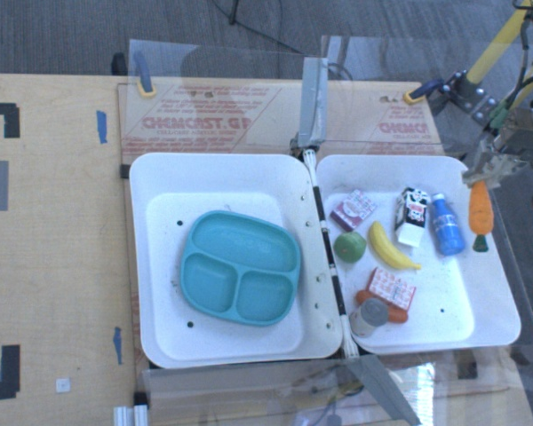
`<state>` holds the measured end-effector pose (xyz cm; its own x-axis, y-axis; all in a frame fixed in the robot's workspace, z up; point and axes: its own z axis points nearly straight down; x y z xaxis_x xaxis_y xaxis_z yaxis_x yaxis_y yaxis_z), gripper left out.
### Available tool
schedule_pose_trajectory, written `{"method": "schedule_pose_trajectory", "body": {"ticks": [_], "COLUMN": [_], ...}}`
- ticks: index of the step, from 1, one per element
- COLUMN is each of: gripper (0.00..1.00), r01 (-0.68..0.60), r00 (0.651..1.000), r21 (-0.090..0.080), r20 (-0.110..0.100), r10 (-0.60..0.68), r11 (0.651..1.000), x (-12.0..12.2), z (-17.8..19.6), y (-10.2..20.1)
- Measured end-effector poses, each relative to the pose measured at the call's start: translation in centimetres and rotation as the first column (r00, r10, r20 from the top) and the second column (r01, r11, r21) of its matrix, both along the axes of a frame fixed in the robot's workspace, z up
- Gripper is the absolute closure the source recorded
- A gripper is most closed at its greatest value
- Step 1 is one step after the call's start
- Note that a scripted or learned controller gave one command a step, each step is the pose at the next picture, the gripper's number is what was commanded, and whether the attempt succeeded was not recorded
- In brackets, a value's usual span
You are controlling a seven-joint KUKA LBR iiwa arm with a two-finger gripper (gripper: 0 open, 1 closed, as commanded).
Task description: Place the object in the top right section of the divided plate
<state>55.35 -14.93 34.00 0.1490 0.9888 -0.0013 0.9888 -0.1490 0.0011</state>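
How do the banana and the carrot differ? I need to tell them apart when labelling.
The banana is yellow and curved; the carrot is orange, straighter, with a green end. The banana lies mid-bin beside the green ball; the carrot lies at the right bin's right edge. Both are toy foods in that bin.

smooth teal plastic plate (240, 267), matt white bins (151, 185), wood bench (53, 238)

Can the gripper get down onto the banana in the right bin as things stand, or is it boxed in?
Probably yes. The banana lies flat with nothing on top; the green ball and milk carton sit close beside it, so a descent by the gripper from above looks free but snug.
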Motion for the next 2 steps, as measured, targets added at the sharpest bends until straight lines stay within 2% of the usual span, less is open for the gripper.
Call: {"method": "schedule_pose_trajectory", "body": {"ticks": [1, 2], "gripper": [1.0, 1.0], "r01": [-0.125, -0.285], "r00": [0.992, 0.959], "r21": [0.002, -0.001], "r20": [-0.003, 0.002], "r10": [0.125, 0.285], "r11": [0.992, 0.959], "x": [0.5, 8.9], "z": [-2.3, -7.5], "y": [8.2, 11.3]}}
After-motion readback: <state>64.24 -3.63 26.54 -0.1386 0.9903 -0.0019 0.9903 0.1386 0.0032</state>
